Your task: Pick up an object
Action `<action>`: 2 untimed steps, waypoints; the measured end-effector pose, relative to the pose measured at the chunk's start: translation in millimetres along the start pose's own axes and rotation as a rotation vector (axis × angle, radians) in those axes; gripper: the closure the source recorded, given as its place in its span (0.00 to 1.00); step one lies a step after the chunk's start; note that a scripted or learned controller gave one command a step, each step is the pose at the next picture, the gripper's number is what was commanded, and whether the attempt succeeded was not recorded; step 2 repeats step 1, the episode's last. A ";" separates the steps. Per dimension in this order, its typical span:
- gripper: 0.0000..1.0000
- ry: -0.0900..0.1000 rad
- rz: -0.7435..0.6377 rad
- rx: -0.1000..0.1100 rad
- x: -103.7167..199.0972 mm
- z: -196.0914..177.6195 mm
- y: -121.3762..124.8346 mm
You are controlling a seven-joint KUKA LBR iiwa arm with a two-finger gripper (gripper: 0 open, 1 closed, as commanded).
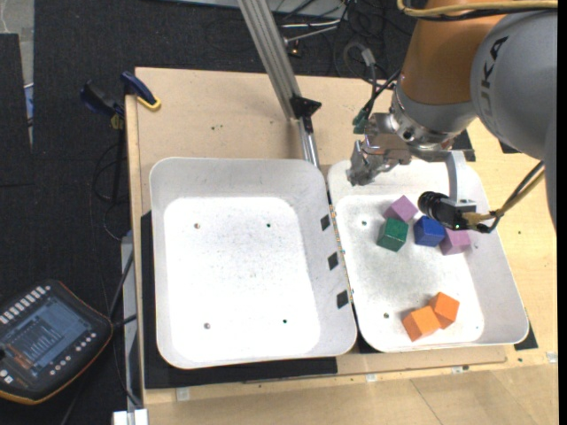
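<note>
The arm (496, 51) was seen reaching in from the right, its orange band above the wrist; it was judged to be held over the far edge of the right bin (496, 326) because all the pickable things lay there. Two white bins were counted, set side by side on the bench (221, 113); the left bin (168, 202) was presumably kept as the second tray of the pair. The gripper (365, 172) was poised above the right bin's far left corner, apart from the blocks; nothing was seen between its fingers, and whether the jaws were spread or pressed together could not be told. Six blocks were counted in the right bin: two orange blocks (431, 316) touching near the front edge, two purple blocks (402, 209), one green block (393, 235) and one blue block (429, 231), clustered just beside one another.
</note>
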State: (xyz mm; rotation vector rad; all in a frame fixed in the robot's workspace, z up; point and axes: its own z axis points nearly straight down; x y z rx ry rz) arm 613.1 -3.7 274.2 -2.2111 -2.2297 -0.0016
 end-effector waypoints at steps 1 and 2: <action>1.00 0.000 0.000 0.003 57.4 21.4 -7.8; 1.00 0.000 0.000 0.003 57.4 21.4 -7.8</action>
